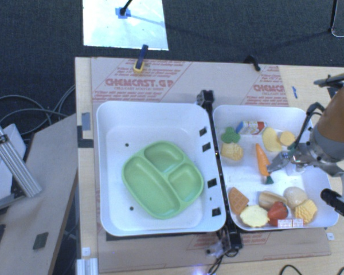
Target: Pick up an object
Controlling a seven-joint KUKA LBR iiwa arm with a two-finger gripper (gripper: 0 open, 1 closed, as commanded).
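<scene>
We see the pincer [280,161] low in the right bin [249,112], just beside the carrot [262,160], and we cannot tell from this slanted view how it is set. Our worry is a miss: the carrot lies narrow and slanted, so the tips could nudge it aside, or brush the yellow pieces [270,138] close behind it. The toys crowd this bin: a green piece [230,135], corn [232,151], and a tight cluster along the near wall [273,205], where a grasp might snag two things at once. The left bin [155,110] on the table [178,79] holds a green divided plate [162,178].
</scene>
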